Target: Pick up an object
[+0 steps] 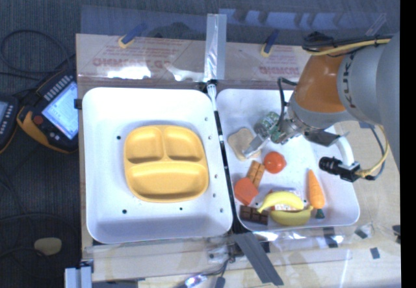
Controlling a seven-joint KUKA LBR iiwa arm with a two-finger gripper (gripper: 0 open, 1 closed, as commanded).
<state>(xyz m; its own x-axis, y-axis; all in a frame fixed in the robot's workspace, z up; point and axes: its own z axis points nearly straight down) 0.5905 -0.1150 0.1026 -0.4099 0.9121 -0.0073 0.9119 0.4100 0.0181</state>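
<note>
Near edge of right bin (348,215): banana (286,207), chocolate bar (253,216), carrot (315,189). Farther in: red block (245,190), waffle piece (255,172), tomato (275,162). Hand (255,145) low over bread slice (241,142), far-left of bin; can't tell fingers' state. Left bin (97,150) holds yellow tray (166,163).

One fixed camera looks down slantwise on both white bins (91,170).

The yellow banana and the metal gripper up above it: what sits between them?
In the camera view, a round red tomato lies between the yellow banana and the gripper, on the right bin's white floor.
</note>
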